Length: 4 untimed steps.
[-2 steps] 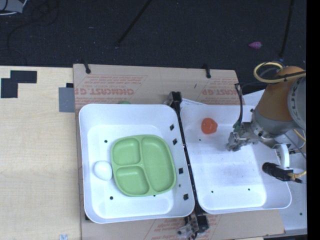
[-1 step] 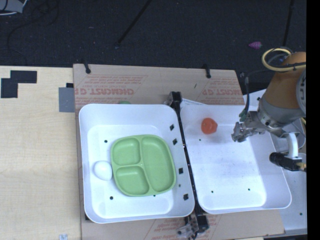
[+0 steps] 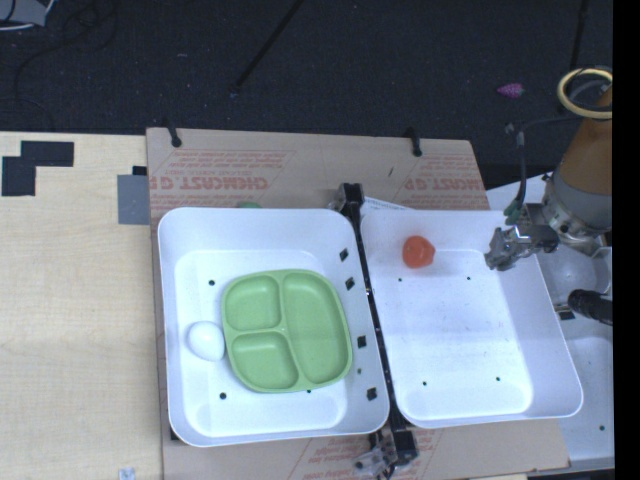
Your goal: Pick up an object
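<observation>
Gripper (image 3: 503,248) sits at the right bin's (image 3: 470,388) far right rim, and whether it is wide or narrow cannot be told from this view; nothing is seen in its grasp. The likeliest target, an orange-red object (image 3: 418,252), lies apart from it near the far wall of the right bin, with bare floor between, so a good pick would centre over it, then descend straight. Left of that bin, the other bin (image 3: 190,238) holds a green divided plate (image 3: 286,330) and, touching it, a white egg-like ball (image 3: 206,340), neither obstructing.
</observation>
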Available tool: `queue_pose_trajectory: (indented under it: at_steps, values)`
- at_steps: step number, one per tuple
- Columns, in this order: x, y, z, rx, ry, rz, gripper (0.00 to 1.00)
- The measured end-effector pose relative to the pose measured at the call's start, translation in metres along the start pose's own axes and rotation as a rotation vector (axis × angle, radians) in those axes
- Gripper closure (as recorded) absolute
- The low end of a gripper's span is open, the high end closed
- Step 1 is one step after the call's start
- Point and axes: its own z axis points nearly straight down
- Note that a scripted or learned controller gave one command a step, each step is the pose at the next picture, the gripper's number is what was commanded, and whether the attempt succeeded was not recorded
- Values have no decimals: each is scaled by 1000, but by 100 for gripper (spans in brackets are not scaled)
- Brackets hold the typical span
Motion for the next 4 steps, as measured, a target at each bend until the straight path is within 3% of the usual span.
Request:
queue_pose_trajectory:
  at_steps: [1, 2, 4]
  values:
    - [-2, 0, -64, -2, -1, -4, 100]
    - [54, 9, -65, 4, 3, -8, 100]
    - [163, 4, -47, 7, 3, -7, 100]
